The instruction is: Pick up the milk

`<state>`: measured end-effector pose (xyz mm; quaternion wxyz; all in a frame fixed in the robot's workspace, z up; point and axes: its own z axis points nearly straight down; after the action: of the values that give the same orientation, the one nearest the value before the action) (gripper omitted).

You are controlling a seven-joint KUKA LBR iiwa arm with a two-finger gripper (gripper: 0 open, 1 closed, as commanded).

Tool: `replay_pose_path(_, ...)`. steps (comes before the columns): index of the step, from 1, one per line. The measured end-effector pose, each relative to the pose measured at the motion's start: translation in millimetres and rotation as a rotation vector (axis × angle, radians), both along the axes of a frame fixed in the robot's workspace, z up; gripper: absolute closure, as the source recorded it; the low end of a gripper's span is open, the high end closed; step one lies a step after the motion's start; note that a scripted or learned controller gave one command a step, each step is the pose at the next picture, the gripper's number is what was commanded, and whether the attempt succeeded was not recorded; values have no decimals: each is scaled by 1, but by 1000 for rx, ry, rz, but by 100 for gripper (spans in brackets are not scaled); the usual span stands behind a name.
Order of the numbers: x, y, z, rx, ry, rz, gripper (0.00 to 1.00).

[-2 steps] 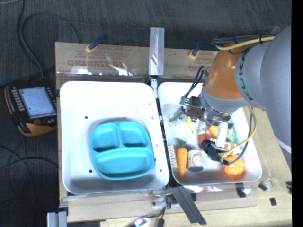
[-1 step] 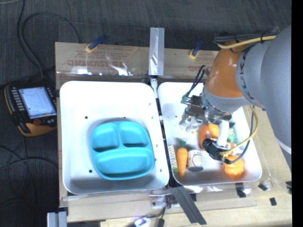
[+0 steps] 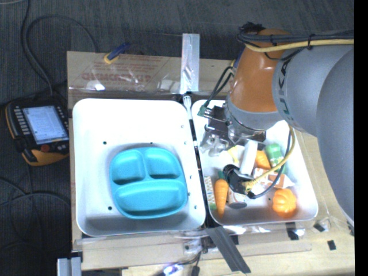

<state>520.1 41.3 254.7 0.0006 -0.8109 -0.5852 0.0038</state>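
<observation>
Right bin (image 3: 306, 211): the grey arm (image 3: 322, 85) comes in from the right, orange band (image 3: 256, 79) above the wrist, and is down in the far left corner of this bin.

Fingers (image 3: 213, 142): low at the bin's left wall, close to the divide between the 2 bins. The wrist and dark mount blur into them, so you cannot tell whether they are released or clenched. You see nothing between them.

Milk (image 3: 250, 156): the white carton, lying tilted in the right bin, right of the fingers and a little nearer the front. It is near them, but apart.

Other items, placed from the fingers:
- Green piece (image 3: 275, 152), right of them, just past the milk.
- Black cable loop (image 3: 233, 177), in front of them and slightly right, beside the milk's lower end.
- Carrot (image 3: 220, 192), straight in front, against the bin's left wall.
- Small orange pumpkin (image 3: 284, 201), front right, well apart, near the front right corner.

Left bin (image 3: 92, 125): 1 blue sectioned plate (image 3: 149, 181) with 3 compartments, left of the fingers and toward the front.

Off the bench (image 3: 77, 62), far left of the fingers: a handheld pendant (image 3: 37, 128) on the dark floor.
</observation>
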Motion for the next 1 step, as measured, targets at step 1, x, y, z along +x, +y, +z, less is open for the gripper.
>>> replay_pose_path(1,-16,54,-11,-1,0,-135,100)
